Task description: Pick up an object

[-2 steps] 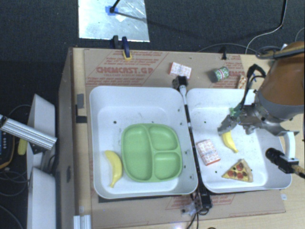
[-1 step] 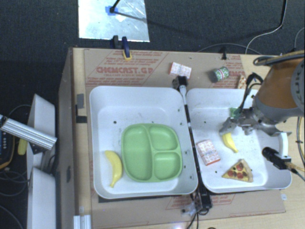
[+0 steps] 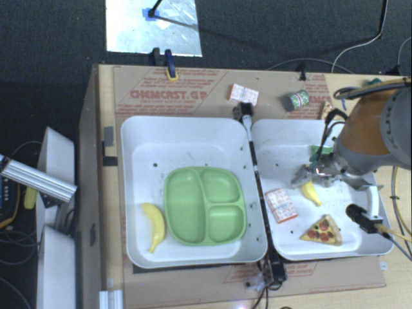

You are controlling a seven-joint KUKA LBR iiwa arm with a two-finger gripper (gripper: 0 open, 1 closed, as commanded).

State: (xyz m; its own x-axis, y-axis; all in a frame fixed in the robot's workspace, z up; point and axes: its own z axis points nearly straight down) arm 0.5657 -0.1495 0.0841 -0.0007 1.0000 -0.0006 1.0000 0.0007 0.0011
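reaching in over the right-hand white bin (image 3: 283, 140), the grey arm (image 3: 373, 131) with its orange band brings the gripper (image 3: 317, 173) down just above a small yellow banana piece (image 3: 311, 194). the metal fingers seem to touch the top of that piece, but whether they are spread or pressed together cannot be told from this angle, and nothing is clearly pinched between them. just left of the banana piece lies a small white card with red print (image 3: 281, 205), tilted, near the wall that divides the bins. below and right of the banana piece sits a toy pizza slice (image 3: 322, 231), close to the bin's front edge. something green (image 3: 318, 151) peeks out just above the gripper. across the divider, the left bin (image 3: 148, 134) bears a green sectioned plate (image 3: 205, 205), with a whole yellow banana (image 3: 154, 226) touching its left rim.
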